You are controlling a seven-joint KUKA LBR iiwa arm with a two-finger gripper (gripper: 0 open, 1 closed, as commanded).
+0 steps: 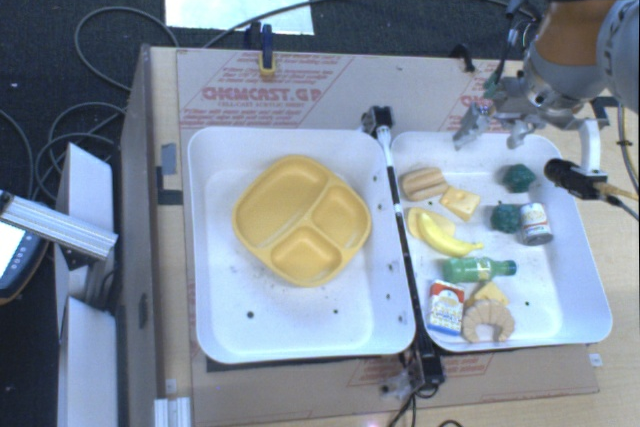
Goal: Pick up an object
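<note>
White bins are set side by side on the worktop [300, 80], so that things can be lifted from one and dropped in the other. The left bin [215, 315] is taken up by a yellow tray [300, 220]. The right bin [590, 300] is crowded with candidates: a banana [440, 233], a green bottle [478, 268], a croissant [488, 320], a carton [445, 307], a can [535, 223]. The gripper [495, 127] is poised over the right bin's far rim, clear of them all. Its fingers [468, 128] are seen spread apart, with nothing held between them, presumably ready for descent.
</note>
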